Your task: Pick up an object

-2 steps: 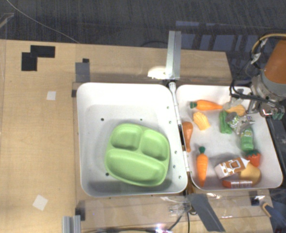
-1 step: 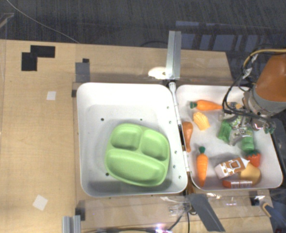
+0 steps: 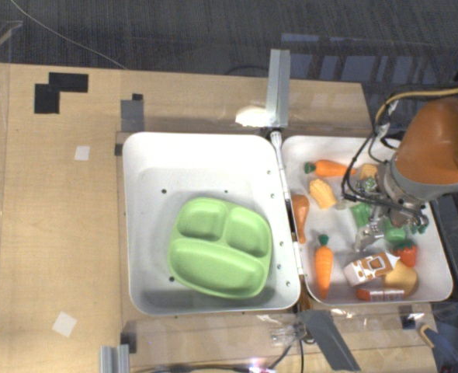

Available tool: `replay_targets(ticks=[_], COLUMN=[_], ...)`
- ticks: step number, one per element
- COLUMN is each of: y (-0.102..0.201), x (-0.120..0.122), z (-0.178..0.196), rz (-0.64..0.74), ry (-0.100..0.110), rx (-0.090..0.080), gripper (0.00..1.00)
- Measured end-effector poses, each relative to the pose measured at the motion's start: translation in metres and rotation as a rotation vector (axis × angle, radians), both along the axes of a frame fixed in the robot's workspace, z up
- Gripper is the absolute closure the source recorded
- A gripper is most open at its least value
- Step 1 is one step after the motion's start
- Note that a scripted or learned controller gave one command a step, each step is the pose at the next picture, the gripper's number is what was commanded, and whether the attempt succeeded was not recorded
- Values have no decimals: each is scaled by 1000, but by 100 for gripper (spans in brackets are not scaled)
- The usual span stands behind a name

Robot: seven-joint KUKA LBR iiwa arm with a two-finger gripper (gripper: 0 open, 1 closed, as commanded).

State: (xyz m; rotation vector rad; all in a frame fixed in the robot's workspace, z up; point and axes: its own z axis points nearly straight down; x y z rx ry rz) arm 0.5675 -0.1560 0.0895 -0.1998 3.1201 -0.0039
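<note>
The right bin [image 3: 445,284] holds several toy foods. A carrot [image 3: 327,167] lies at the back, with a yellow corn cob [image 3: 322,193] beside it. A second carrot [image 3: 323,262] lies near the front. A white carton [image 3: 368,269], a yellow pear [image 3: 400,277] and a red piece [image 3: 407,254] sit at the front right. A green piece [image 3: 361,211] lies mid-bin. My gripper [image 3: 371,231] hangs low over the middle of this bin, just above the carton and beside the green piece. Nothing is visibly held.
The left bin [image 3: 140,208] holds a green divided plate [image 3: 221,247]. An orange toy [image 3: 300,208] lies along the right bin's left wall. The arm's orange band [image 3: 438,142] and cables cover the right bin's back right corner.
</note>
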Motion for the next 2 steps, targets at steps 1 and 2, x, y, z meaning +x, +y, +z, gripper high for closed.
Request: replay_targets(ticks=[1,2], y=[12,4], x=[69,96], z=[-1,-1], rz=[119,258], ry=[5,50], rx=[-1,8], gripper=[0,0])
